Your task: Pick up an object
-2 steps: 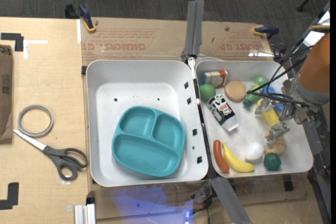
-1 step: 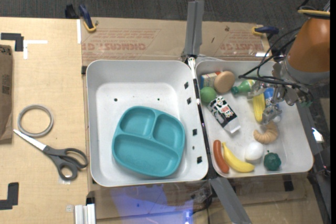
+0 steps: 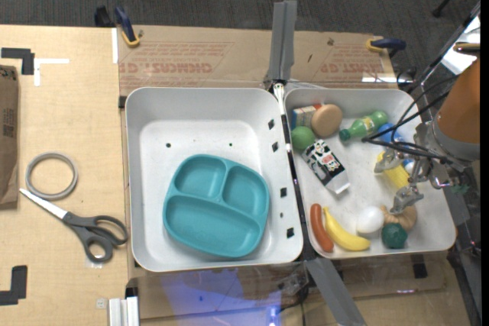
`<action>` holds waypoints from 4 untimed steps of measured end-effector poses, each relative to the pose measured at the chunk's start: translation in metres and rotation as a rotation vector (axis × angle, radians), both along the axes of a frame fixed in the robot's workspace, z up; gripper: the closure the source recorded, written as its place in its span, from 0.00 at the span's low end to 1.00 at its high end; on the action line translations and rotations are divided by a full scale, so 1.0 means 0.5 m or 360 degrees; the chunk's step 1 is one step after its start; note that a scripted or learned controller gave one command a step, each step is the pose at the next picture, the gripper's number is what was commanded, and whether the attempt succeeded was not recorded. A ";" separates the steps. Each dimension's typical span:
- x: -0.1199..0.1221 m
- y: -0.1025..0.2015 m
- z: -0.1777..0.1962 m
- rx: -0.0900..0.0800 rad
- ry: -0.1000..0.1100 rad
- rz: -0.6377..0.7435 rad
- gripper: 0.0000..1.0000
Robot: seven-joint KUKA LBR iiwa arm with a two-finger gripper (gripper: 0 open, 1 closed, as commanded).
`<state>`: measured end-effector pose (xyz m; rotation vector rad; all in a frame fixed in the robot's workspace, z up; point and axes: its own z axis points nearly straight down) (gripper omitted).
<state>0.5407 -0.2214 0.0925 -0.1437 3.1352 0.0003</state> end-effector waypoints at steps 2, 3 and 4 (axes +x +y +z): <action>0.035 0.002 0.021 -0.0002 -0.0011 -0.0101 1.00; 0.035 0.003 0.021 -0.0001 -0.0010 -0.0100 0.00; 0.050 0.014 0.000 0.0001 -0.0002 -0.0179 0.00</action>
